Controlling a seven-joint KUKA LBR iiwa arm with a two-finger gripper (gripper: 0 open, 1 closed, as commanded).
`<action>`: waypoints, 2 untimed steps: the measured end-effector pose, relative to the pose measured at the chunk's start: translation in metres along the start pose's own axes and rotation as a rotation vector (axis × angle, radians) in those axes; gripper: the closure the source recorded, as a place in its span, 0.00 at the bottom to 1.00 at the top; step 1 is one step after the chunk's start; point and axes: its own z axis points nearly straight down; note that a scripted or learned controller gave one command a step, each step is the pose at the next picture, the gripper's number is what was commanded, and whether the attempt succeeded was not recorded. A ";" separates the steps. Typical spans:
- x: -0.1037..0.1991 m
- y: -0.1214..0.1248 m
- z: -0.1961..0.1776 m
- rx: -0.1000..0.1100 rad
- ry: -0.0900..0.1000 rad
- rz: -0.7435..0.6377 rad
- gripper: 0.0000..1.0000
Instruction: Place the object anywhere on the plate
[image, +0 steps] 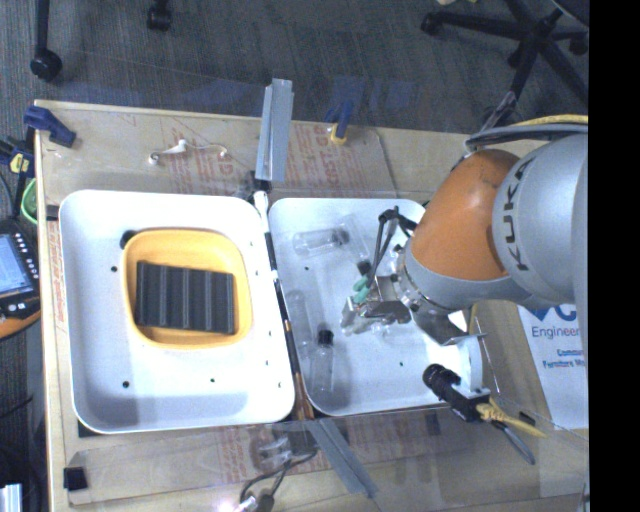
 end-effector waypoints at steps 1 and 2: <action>0.040 0.089 0.001 -0.001 -0.001 -0.108 1.00; 0.098 0.172 -0.010 -0.001 -0.002 -0.133 1.00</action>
